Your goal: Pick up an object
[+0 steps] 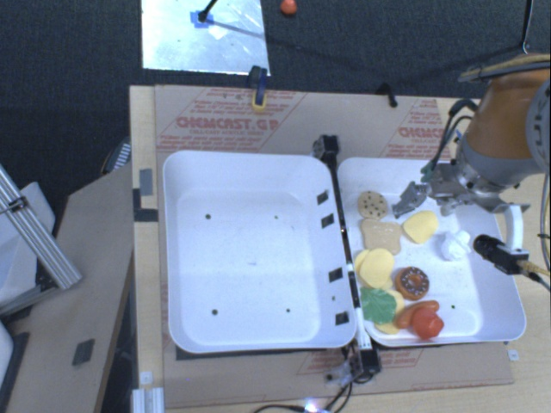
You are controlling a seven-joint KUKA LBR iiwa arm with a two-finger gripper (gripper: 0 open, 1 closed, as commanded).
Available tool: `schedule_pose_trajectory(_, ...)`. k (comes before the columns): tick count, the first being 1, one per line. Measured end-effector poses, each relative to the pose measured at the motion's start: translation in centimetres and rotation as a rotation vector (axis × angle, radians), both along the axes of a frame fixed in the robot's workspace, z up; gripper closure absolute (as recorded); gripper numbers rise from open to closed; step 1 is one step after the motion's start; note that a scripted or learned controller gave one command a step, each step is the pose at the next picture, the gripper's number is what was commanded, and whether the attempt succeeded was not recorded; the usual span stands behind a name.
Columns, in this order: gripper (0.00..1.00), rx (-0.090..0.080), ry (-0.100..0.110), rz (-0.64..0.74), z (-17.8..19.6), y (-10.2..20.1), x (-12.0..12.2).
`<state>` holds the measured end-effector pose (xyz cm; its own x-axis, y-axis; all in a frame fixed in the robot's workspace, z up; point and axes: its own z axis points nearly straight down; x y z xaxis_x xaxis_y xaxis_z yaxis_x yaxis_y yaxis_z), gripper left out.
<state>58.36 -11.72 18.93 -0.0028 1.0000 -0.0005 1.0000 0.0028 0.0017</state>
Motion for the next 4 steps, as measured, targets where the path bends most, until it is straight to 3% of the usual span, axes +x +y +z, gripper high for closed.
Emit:
schedule_pose_trajectory(1, 0.0, 0.003, 0.008, -0.002, -9.2, 1.7, -8.1)
schedule_pose_trajectory(2, 0.0, 0.0, -0.006, 0.001, -10.0, -0.1, -1.6)
schedule_pose_trajectory(3, 0.0, 0.001, -0.005, 0.0, -10.2, -3.2, 1.1)
schedule_pose_trajectory(4, 0.0, -0.002, -0.006, 0.001, -10.2, 2.1, 3.8)
